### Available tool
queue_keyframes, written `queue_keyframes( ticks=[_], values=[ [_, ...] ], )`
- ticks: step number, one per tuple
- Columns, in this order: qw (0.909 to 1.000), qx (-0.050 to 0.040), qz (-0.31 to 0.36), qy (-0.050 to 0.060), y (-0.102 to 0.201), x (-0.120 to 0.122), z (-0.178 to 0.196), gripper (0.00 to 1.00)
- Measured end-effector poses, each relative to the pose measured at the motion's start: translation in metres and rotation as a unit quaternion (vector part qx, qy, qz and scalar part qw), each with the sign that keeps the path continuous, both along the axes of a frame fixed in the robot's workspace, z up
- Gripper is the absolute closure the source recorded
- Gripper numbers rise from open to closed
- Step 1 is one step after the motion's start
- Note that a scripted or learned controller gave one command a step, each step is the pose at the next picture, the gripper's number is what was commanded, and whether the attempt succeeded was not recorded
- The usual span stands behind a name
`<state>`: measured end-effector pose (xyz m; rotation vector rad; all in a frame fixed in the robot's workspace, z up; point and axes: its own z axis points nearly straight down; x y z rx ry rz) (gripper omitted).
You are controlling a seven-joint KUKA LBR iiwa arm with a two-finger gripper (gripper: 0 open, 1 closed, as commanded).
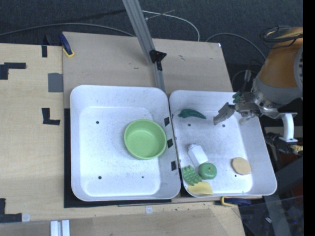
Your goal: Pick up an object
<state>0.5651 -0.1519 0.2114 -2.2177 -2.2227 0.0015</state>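
No object picked yet: candidates all lie in the right white bin (pixel 256 146), and the nearest to my gripper (pixel 227 113) is the dark green curved leaf-like piece (pixel 191 114), left of the fingers and apart from them. I see one grey finger (pixel 224 113) angled down-left over the bin's upper part; the second one I can't separate, so how wide they stand I cannot tell, and nothing shows between them. Further out: white cylindrical bottle (pixel 198 155) mid-bin, green round knob-like disc (pixel 207 170) just below it, green ridged piece (pixel 189 174) and yellow flat piece (pixel 203 188) at the lower left corner, tan round cookie-like disc (pixel 241 165) lower right. Light green plastic bowl (pixel 144 139) sits in the left white bin (pixel 83 132). Step looks like approach. Next move calls for choosing a target, centring over it, descending.
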Motion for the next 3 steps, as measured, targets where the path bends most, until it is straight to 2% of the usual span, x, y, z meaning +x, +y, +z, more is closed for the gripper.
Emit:
queue_keyframes(
  ticks=[1,2,3],
  values=[
    [1.0000,0.0000,0.000,0.000,0.000,0.000,0.000,0.00],
    [1.0000,-0.0003,0.000,0.002,0.000,0.009,-0.054,0.00],
    [1.0000,0.0002,0.000,0.003,0.009,0.005,-0.115,0.00]
  ],
)
